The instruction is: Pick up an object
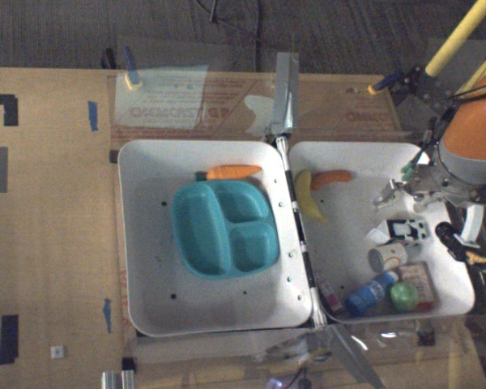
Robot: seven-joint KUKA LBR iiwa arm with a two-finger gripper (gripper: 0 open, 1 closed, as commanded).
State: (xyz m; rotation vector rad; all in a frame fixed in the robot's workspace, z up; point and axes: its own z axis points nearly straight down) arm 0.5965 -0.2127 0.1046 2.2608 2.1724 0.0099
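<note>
My gripper [407, 191] hangs over the right bin [352, 217] near its far right side, below the arm's orange band [470, 132]. Just in front of it lies a small black and white object [407, 230]. A white cup [388, 256] lies a bit nearer. A yellow banana [308, 194] and an orange carrot-like piece [331, 179] lie at the bin's far left. A blue bottle [371, 293], a green ball [404, 296] and a small pinkish box [419, 279] sit at the near edge. I see nothing held in the gripper.
The left bin [142, 217] holds a teal divided plate [224, 227] and an orange carrot [231, 171] along its far wall. A metal divider [296, 225] separates the bins. Cables and a yellow pole [462, 29] stand at the far right.
</note>
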